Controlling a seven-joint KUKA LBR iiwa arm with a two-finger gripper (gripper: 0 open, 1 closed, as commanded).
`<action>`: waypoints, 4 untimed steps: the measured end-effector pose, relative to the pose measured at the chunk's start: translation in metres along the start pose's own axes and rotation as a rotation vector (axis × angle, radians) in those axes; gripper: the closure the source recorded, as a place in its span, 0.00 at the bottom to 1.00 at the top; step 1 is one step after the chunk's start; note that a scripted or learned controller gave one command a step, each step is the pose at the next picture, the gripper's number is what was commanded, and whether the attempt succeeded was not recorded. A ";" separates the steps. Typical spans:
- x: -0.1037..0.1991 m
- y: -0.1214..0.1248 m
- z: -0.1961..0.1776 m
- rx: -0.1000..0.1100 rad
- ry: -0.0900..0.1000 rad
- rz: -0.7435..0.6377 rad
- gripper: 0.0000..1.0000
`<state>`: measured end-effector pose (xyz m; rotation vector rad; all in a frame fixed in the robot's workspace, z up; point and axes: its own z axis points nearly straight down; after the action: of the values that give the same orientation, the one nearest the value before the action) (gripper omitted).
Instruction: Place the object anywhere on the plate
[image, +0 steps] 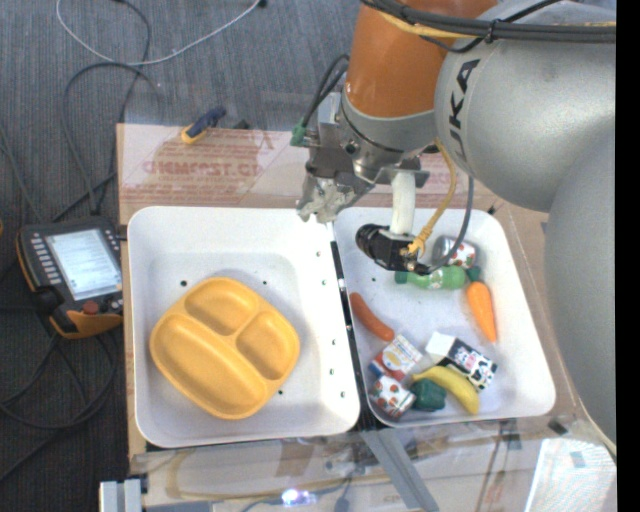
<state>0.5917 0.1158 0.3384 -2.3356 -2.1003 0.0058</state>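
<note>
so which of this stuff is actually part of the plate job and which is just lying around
Job:
yellow plate in the left bin
toy items in the right bin: carrot, banana
gripper

Lying about:
teach pendant
floor cables
cardboard

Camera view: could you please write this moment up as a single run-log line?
gripper: above back rim between bins | plate: yellow, left bin, nothing on it | carrot, banana: right bin
</note>
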 end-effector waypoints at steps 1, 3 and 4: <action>-0.011 0.044 -0.027 -0.003 -0.003 -0.135 1.00; -0.012 0.045 -0.036 -0.003 -0.008 -0.134 1.00; -0.005 0.077 -0.023 -0.001 -0.001 0.043 1.00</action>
<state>0.6675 0.1030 0.3614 -2.3813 -2.0507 0.0056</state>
